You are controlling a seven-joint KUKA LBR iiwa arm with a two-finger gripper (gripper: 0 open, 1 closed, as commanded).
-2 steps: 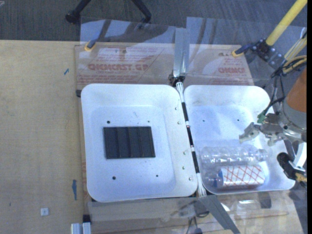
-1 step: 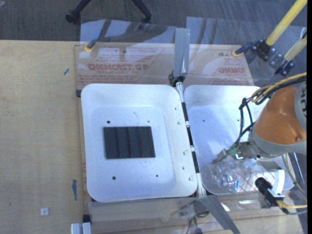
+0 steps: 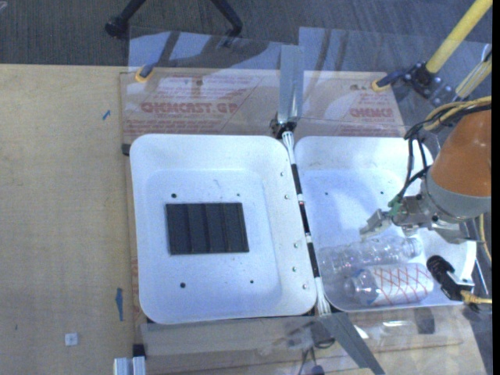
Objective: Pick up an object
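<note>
- Left bin: one dark ribbed block lies flat near the middle. It looks stiff and low, a matte slab with grooves along its top. The edges sit close to the floor, so there is little for a pinch to get under. I'd guess it's light foam or rubber and not fragile.
- Divider between the bins: a row of small clips or zip ties runs down the seam. Nothing there to pick.
- Right bin: the likelier targets are at the near edge. A clear plastic bottle lies on its side, and just beside it on the near side is a second clear bottle with a red criss-cross label. The two look to be touching.
- How the bottles should handle: probably empty, so very light. Thin walls will buckle under a hard squeeze. They are smooth and round, so they can roll or squirt out sideways. Best bet is across the body at mid-length, fingers square to the long axis. The labelled part may give more friction.
- Gripper: hanging over the right bin, just above the far end of the clear bottle. Nothing seen between the fingers. I can't tell from this angle whether they're spread or pressed together.
- Far right: the orange-banded arm covers that bin's right side.
</note>
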